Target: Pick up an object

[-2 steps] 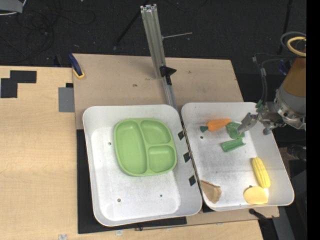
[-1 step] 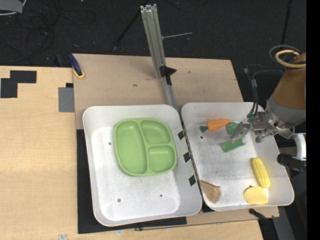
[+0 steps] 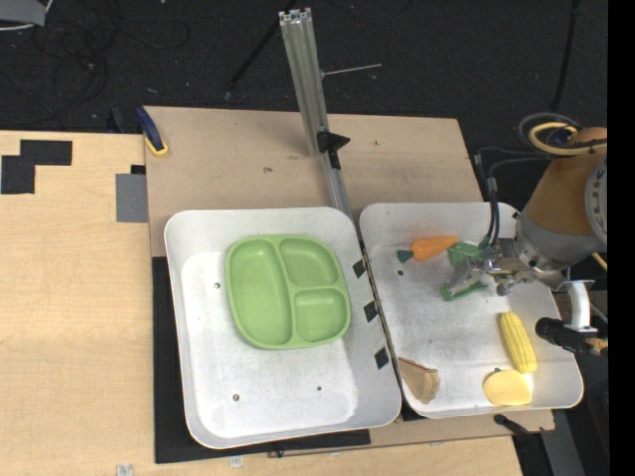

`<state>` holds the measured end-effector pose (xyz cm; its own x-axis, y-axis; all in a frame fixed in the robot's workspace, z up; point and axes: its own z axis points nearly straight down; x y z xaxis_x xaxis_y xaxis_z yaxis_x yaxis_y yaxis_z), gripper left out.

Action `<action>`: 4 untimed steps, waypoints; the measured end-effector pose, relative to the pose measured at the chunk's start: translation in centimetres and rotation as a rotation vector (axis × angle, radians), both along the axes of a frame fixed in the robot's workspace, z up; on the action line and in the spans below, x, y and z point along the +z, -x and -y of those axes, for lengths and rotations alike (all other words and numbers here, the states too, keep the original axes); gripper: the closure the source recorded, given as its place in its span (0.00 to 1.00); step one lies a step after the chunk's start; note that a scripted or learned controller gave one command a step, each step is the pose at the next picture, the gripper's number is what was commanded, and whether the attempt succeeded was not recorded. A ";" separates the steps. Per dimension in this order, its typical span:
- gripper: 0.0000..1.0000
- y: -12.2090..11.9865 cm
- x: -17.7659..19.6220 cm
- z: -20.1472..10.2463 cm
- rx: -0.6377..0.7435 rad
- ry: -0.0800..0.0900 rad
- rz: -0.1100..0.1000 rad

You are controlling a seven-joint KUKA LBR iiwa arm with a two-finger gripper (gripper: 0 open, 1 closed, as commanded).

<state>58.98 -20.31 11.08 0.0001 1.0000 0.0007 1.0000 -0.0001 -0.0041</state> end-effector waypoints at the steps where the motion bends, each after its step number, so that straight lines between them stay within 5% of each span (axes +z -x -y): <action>1: 0.00 -0.5 -1.5 0.0 0.000 0.000 0.013; 2: 1.00 -0.8 -0.2 0.0 0.001 0.000 0.023; 4: 1.00 -0.7 10.2 -0.6 0.002 0.001 0.004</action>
